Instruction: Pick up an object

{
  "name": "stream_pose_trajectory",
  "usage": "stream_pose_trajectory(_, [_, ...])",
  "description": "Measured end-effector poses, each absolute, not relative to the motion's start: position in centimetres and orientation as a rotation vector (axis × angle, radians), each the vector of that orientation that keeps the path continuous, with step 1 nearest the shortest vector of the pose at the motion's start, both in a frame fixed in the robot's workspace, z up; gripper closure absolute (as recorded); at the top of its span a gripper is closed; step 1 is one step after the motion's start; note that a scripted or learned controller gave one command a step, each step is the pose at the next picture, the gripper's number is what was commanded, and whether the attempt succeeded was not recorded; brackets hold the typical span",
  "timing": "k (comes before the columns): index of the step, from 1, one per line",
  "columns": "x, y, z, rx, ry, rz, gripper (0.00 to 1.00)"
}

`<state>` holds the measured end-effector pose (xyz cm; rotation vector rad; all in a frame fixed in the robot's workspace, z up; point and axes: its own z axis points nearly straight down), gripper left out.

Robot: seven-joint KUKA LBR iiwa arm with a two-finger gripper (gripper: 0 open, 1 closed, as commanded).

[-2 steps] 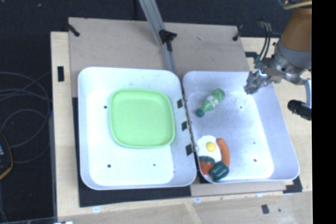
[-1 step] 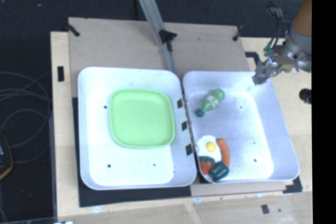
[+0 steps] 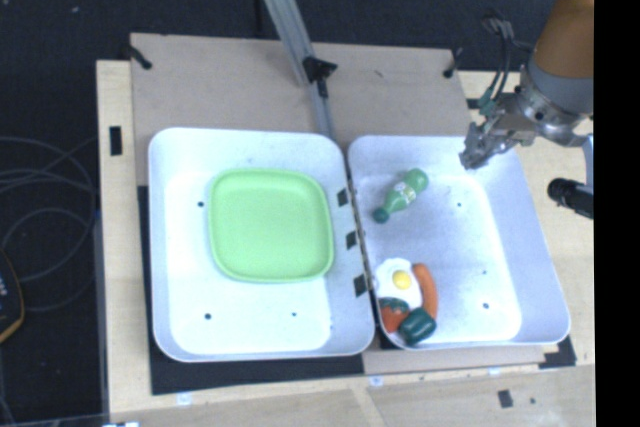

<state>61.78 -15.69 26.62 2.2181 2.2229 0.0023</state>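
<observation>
Camera view: bottle (image 3: 402,194) left of gripper (image 3: 474,156)

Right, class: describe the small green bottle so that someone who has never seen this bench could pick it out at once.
Start at the right-hand white bin, the one without the green plate. The small green bottle lies on its side in that bin's upper left part, apart from the toy food cluster at the lower left. It is all green, while the cluster shows white, yellow and orange.
</observation>
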Motion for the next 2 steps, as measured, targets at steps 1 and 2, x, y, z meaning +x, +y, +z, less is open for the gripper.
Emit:
stream_pose_trajectory(1, [59.9,-11.5,26.8,2.218,2.224,0.002,1.00])
stream_pose_trajectory(2, [58.6,-6.6,25.4,2.219,2.225,0.000,1.00])
